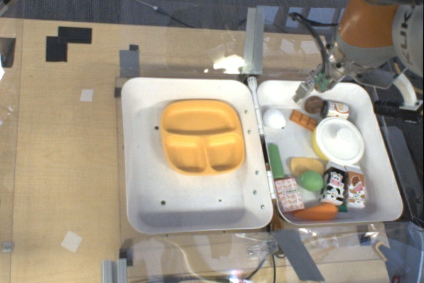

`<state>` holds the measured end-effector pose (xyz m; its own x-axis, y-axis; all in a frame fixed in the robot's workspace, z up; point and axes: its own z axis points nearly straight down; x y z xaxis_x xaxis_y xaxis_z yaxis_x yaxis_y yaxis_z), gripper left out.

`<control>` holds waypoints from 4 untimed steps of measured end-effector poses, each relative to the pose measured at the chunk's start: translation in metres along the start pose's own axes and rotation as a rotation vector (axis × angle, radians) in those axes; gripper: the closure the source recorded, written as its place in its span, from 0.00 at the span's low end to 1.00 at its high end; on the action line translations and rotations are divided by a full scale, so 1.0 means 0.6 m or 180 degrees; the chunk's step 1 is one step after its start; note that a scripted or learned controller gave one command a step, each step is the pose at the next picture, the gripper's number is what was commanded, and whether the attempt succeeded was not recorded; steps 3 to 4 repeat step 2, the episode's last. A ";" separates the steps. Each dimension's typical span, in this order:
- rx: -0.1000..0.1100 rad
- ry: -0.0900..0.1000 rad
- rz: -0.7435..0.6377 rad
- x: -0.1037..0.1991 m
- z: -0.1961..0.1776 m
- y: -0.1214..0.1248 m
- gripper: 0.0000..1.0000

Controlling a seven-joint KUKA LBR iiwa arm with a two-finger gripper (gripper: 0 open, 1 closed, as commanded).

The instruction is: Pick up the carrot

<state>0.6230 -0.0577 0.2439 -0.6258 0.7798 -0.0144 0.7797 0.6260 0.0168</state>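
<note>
The carrot (317,212) is orange and lies on its side against the front wall of the right bin (386,177). It rests just in front of a green ball (311,181) and a small cow-print milk carton (334,185). My gripper (317,85) hangs over the far end of the same bin, just above a brown round item (313,104). It is well away from the carrot, which has nothing touching it from above. The orange band of the arm (377,3) rises behind the gripper at the upper right.
The right bin is crowded: a white egg (274,118), an orange-brown wafer (304,120), a white bowl (338,140), a green cucumber (274,159), a yellow piece (307,166), a pink box (288,194) and a second carton (356,187). The left bin (146,199) holds a yellow divided plate (202,136).
</note>
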 end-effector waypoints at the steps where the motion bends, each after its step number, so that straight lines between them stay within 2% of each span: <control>1: 0.0033 0.0025 0.0002 0.002 0.011 -0.004 0.00; 2: 0.0070 0.0060 -0.0108 -0.044 0.226 -0.037 0.00; 4: 0.0070 0.0060 -0.0108 -0.044 0.226 -0.037 0.00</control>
